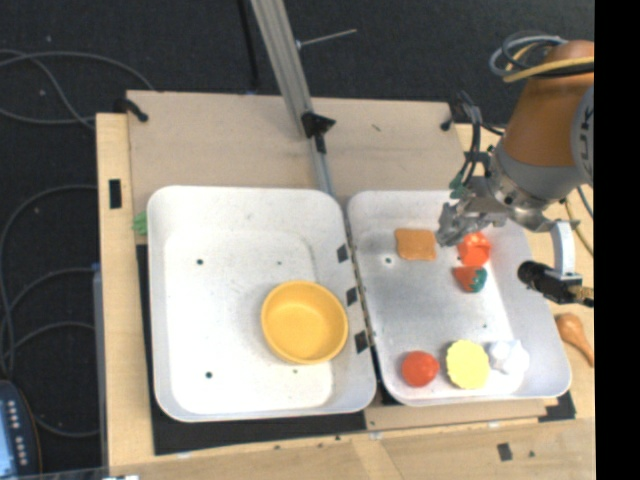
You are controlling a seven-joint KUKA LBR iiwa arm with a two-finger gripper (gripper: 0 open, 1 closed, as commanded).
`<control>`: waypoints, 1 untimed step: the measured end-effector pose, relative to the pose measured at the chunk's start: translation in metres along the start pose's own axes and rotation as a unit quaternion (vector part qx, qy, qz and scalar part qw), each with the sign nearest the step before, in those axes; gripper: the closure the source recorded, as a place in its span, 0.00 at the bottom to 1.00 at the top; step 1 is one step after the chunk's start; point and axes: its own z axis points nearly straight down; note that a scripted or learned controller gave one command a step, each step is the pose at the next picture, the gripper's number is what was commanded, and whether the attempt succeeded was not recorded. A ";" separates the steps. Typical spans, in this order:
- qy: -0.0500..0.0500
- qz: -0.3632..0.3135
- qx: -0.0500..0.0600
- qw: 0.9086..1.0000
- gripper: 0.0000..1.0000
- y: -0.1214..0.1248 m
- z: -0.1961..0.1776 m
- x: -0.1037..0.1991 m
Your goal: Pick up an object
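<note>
My gripper [459, 225] hangs over the far part of the right bin [440, 313]. It is just right of a tan rectangular block [415, 245] and just above-left of an orange-red object [475, 249]. Below that lies a small red and green piece [470, 279]. Near the bin's front edge sit a red ball [420, 368], a yellow round object [467, 365] and a white crumpled thing [508, 356]. Nothing shows as held by the gripper.
The left bin [210, 268] holds a yellow bowl [304, 321] near its front right. A slanted metal rail [285, 58] rises behind the bins. An orange object [573, 334] lies outside the right bin at its right side.
</note>
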 end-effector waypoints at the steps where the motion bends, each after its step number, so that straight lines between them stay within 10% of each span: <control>1: -0.001 0.001 0.001 1.000 1.00 -0.012 0.002 0.043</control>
